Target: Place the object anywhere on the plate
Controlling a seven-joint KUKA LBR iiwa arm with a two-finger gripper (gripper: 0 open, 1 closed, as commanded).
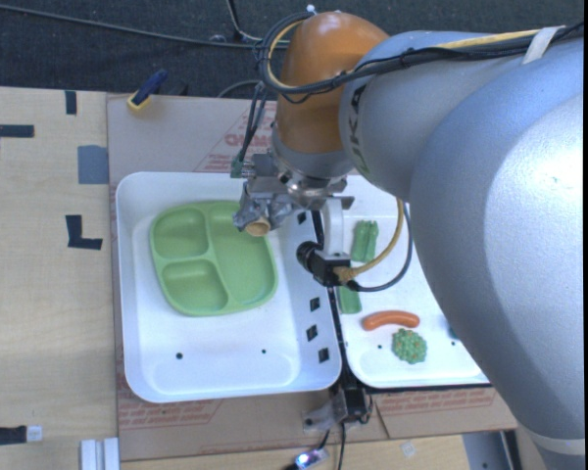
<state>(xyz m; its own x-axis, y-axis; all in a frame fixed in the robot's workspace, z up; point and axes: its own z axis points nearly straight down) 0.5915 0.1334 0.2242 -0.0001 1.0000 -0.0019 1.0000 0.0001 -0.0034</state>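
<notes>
Arm: bulky grey robot arm with an orange band (328, 52), closest to the lens, reaching in from 3 o'clock.
Claw (260, 218): clenched on a small tan rounded object (258, 227), low over the plate's 1 o'clock corner.
Plate: light green plastic sectioned plate (211, 258), lying in the left shallow white bin (216, 370).
Right bin (421, 372): green ridged vegetable (364, 240) at 12 o'clock; orange sausage-shaped piece (390, 319) just above a green broccoli floret (409, 345).
Surface: brown cardboard-covered surface (167, 135) under both bins.
</notes>
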